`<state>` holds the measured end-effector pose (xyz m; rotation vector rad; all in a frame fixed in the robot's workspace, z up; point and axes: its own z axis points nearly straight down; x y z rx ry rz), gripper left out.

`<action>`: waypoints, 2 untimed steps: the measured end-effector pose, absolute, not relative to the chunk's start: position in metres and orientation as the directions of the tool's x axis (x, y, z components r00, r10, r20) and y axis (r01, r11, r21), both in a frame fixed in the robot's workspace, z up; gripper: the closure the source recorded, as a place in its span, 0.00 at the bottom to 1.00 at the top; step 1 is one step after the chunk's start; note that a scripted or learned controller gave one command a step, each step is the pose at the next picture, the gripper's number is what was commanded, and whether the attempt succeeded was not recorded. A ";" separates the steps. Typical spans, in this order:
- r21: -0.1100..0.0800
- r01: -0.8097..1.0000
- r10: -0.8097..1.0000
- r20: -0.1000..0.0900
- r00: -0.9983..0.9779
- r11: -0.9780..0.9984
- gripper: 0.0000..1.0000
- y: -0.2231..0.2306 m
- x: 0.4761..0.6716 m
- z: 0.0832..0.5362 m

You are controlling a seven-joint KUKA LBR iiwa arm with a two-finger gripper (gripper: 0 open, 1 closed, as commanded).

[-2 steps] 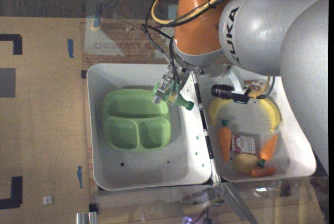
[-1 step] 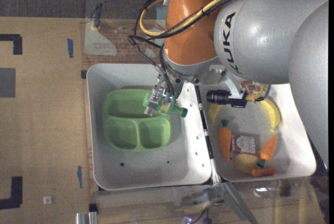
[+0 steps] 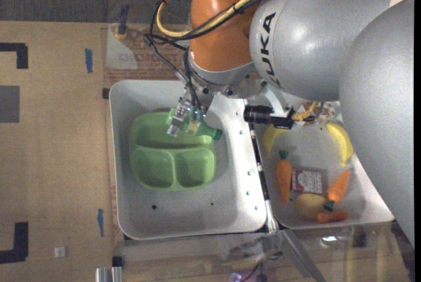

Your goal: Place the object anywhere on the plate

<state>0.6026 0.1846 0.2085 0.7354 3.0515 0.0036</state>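
Note:
A light green divided plate [image 3: 172,165] lies in the left bin [image 3: 197,218], with one long compartment at the top and two smaller ones below. My gripper [image 3: 185,119] hangs over the plate's top compartment, near its right end. A small green object with a teal tip [image 3: 210,134] sits at the plate's upper right rim, just below and right of the gripper. It blends with the plate, so I cannot tell whether the gripper touches it.
The right bin [image 3: 378,211] holds two bananas [image 3: 342,142], two carrots [image 3: 283,175], a small reddish box [image 3: 308,180], a yellowish round fruit [image 3: 306,204] and an orange piece [image 3: 332,215]. The arm's orange band [image 3: 220,18] and grey body cover the upper right.

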 end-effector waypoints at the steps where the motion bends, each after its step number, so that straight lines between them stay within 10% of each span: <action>1: 0.000 0.314 0.314 0.001 -0.950 0.950 1.00 0.180 0.562 0.210; 2: 0.001 0.314 0.314 0.001 -0.949 0.949 0.00 0.179 0.563 0.210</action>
